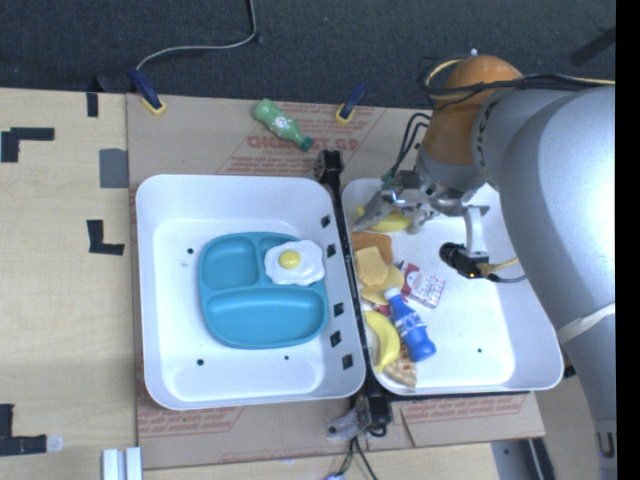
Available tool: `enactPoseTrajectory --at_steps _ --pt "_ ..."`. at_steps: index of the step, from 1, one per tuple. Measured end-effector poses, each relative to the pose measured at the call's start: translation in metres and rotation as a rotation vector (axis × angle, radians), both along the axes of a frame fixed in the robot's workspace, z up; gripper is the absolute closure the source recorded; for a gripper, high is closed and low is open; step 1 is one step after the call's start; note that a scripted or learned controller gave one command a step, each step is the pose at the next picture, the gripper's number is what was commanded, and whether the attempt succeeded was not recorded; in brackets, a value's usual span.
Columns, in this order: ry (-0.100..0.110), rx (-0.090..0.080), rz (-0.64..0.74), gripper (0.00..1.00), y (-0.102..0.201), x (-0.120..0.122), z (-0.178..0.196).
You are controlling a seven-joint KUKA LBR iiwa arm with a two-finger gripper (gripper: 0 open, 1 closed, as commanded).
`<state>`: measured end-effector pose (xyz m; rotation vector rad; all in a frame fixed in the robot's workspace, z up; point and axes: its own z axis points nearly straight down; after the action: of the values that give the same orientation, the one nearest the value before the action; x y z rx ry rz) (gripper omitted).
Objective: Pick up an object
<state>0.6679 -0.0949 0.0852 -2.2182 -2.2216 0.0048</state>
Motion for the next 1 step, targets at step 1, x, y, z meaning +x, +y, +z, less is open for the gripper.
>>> enactPoseTrajectory --at_steps 1 --pt "0.014 0.001 0.001 1.0 -0.0004 -0.0027 0.0077"
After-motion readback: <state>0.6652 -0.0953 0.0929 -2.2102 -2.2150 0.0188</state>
